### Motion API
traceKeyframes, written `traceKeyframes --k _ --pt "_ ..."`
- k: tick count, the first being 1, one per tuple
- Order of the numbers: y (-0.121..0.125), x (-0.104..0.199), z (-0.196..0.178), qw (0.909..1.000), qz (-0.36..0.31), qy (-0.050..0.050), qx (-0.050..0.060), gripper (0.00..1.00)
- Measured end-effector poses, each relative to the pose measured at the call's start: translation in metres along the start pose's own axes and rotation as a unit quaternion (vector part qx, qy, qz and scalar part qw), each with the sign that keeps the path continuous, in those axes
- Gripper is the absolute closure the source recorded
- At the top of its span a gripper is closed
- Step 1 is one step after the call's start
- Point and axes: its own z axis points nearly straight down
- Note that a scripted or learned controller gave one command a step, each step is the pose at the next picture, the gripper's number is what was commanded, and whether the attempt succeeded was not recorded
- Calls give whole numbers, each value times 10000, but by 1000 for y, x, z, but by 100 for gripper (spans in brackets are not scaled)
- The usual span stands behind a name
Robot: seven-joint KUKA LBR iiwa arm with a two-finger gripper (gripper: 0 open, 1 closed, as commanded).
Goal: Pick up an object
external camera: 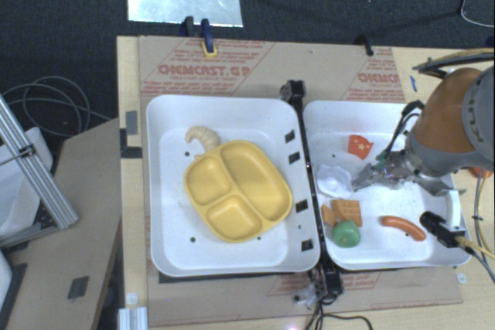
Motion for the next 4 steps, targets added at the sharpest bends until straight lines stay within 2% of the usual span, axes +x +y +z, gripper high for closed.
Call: traceKeyframes --k 1,2,3,4 --pt "-64 65 0 10000 20 7 34 0" --pt "10 70 0 10000 8 1 -2 0" --pt "-69 -25 1 9999 92 -14 54 0" --pt "23 14 -41 10000 -14 -3 -23 0"
